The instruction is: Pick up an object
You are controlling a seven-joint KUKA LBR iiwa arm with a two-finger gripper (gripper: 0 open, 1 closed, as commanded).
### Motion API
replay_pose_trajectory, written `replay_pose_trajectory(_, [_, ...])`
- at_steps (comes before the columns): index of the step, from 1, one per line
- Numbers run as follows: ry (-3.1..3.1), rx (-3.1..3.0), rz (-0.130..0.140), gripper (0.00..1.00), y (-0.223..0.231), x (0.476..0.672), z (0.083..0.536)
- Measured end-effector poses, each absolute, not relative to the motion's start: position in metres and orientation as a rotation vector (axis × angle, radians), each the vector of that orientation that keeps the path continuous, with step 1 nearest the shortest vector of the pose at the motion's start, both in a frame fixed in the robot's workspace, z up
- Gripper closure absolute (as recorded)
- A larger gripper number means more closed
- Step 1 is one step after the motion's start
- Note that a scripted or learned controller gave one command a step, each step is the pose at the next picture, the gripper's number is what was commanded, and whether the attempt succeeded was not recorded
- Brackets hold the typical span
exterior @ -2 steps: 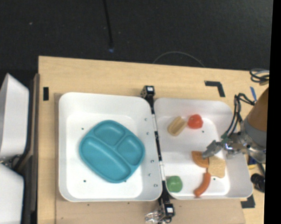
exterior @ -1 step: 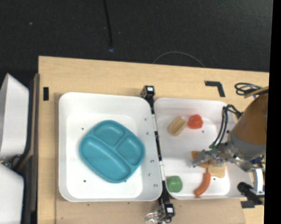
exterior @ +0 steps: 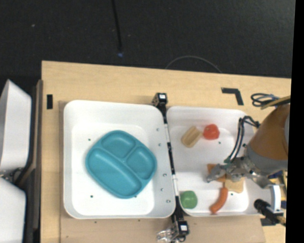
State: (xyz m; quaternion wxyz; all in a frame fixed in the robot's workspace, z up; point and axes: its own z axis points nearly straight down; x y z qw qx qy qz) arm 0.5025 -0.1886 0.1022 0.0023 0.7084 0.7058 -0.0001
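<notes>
Objects for picking lie loose in the right bin (exterior: 227, 115), and none of them sits between the fingers. The gripper (exterior: 217, 172) is low over that bin's middle, its grey fingers pointing toward the left bin (exterior: 70, 155); how far apart the jaws stand cannot be told. Just below the gripper, near the right bin's front wall, lies an orange sausage (exterior: 219, 200), long, thin and slightly curved. A tan flat piece (exterior: 234, 185) touches the sausage's upper end, partly hidden under the arm. A green block (exterior: 189, 198) sits in the right bin's front left corner. Toward the back wall rest a tan roll (exterior: 190, 137) and, just beside it, a red ball (exterior: 211, 131). A blue divided plate (exterior: 121, 163) fills the left bin's middle.
</notes>
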Motion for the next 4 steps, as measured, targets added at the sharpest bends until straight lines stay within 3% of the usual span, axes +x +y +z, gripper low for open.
replay_pose_trajectory(1, [2.201, 2.219, 0.006, 1.0, -0.191, 0.505, 0.116])
replay_pose_trajectory(4, [2.221, 2.211, 0.006, 1.0, -0.192, 0.519, 0.297])
